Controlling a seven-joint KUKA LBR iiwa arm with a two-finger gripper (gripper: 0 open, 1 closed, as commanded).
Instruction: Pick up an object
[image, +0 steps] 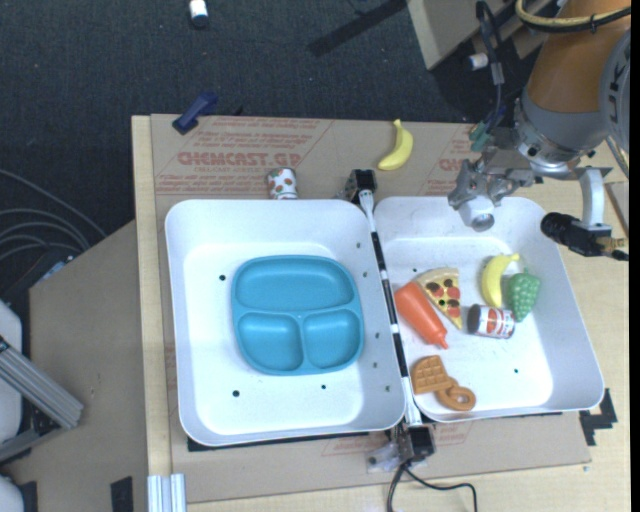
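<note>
A brown bench over dark carpet bears two white bins side by side. The right bin holds the pickable toys: a pizza slice and an orange carrot near its left side, a banana touching a green berry, a small can just below them, and a waffle beside a pretzel at the lower left. The gripper hangs over that bin's upper edge, above the toys, with nothing in it; whether it is apart or together I cannot tell. The left bin holds a blue tray. Above the bins on the bench lie a second banana and a small cup
</note>
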